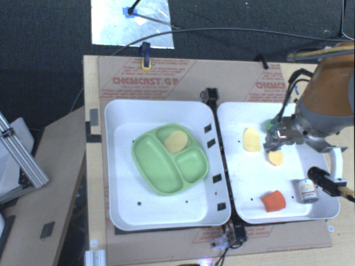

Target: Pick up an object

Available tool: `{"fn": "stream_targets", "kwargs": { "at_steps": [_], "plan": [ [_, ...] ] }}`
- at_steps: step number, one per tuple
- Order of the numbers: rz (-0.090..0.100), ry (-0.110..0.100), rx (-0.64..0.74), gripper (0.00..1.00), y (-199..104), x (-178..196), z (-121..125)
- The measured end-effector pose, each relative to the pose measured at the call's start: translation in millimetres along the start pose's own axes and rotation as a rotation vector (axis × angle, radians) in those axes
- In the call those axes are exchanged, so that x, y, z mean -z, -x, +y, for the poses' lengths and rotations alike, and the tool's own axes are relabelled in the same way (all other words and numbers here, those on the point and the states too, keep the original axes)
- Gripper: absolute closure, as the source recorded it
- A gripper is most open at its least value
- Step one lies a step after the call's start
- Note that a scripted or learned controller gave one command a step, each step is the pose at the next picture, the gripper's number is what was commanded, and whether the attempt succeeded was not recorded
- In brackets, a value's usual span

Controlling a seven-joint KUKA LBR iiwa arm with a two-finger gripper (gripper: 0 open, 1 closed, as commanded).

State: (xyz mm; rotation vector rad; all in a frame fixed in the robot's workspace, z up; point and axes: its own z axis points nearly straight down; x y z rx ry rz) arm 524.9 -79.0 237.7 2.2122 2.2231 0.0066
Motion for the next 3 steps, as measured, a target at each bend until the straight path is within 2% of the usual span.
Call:
{"fn": "stream_targets", "kwargs": {
  "at_steps": [1, 2, 3],
  "plan": [
    [0.001, -0.004, 0.004, 1.00, -54, -9, 14],
    [0.002, -0.005, 0.003, 1.00, -107, 0, 21],
    [0.002, -0.005, 0.006, 1.00, -168, -10, 27]
  ]
}}
